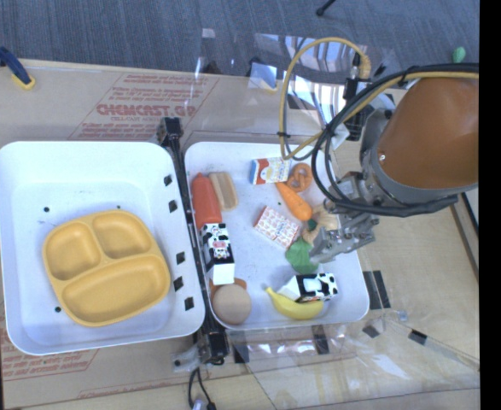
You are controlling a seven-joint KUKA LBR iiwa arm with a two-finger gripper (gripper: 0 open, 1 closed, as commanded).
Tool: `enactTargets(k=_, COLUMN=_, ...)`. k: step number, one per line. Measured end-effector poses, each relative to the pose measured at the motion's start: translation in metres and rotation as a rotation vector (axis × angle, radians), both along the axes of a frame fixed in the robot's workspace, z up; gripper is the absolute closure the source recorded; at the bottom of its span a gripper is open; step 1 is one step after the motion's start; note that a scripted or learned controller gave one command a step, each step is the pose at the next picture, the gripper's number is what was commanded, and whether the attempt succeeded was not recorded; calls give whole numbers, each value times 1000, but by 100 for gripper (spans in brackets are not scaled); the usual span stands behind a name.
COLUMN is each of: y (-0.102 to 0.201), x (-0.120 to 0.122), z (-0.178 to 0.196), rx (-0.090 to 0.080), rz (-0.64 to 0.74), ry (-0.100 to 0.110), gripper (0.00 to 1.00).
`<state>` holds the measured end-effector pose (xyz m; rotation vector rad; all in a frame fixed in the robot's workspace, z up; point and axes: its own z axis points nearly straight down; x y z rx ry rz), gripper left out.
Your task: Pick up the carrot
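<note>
So the arm is mostly a big rounded orange-brown dome from this angle, with a grey metal collar wrapped around its lower edge and a tiny pale dot on the orange near the left side. There's a bundle of black cables looping off the left of it, plus one yellow cable that arcs way up and back down. The gripper is a small cluster of grey, shiny metal bits, kind of blurry and hard to make out.
</note>
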<state>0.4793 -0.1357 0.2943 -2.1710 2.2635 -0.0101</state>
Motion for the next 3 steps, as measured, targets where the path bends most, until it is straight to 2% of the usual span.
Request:
enactTargets(k=1, y=-38, x=46, z=9, rx=1, rz=-130, ry=4, gripper=100)
enactTargets(k=2, y=6, x=54, z=-26, rx=4, rz=-229, ry=9, gripper=100)
enactTargets(k=3, y=21, x=66, z=-54, rx=4, rz=-624, ry=9, gripper=100)
